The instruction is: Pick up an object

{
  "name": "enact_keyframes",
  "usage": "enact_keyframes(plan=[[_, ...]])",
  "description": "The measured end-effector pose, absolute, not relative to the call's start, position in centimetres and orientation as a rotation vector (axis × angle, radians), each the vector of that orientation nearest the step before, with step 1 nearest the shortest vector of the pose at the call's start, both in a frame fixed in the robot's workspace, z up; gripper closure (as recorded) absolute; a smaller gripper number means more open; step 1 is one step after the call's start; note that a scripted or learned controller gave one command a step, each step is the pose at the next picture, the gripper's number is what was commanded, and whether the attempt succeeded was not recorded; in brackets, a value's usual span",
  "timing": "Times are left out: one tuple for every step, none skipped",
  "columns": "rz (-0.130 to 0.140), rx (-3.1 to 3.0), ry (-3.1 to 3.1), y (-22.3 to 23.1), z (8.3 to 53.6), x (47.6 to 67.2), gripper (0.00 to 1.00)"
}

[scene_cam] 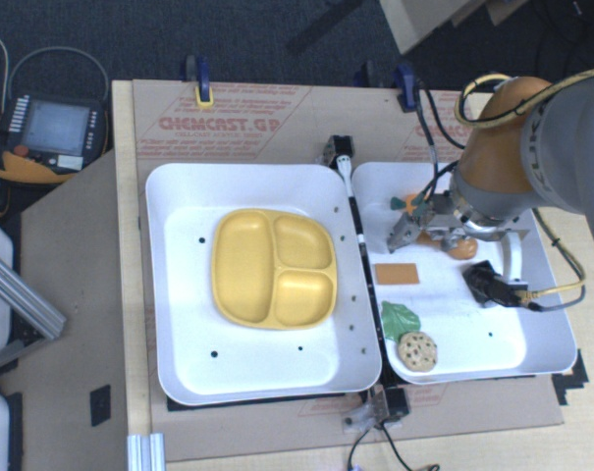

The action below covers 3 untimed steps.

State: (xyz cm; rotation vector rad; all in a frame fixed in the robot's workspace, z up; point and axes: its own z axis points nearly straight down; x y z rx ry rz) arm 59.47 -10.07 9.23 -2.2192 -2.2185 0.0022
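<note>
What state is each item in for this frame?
Yellow plate: flat in left bin, compartments bare.
Cookie: flat, right bin.
Green leaf: beside cookie.
Brown slice: flat, apart.
End effector: low over right bin, grip unclear.

Two white bins [169, 292], one yellow divided plate [274, 268], one cookie [416, 350], one green leaf [399, 318], one brown slice [396, 275]

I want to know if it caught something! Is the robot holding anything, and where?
Cannot tell. The gripper is down in the right bin beside an orange piece, but no hold is visible.
</note>
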Motion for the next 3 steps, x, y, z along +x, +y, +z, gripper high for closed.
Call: enact_keyframes(plan=[[0.0,-2.224,-2.22,-10.1,10.4,59.6,1.0],[-0.006,-2.226,-2.227,-10.4,16.8,59.7,1.0],[-0.007,-2.227,-2.228,-10.7,23.3,59.5,1.0]])
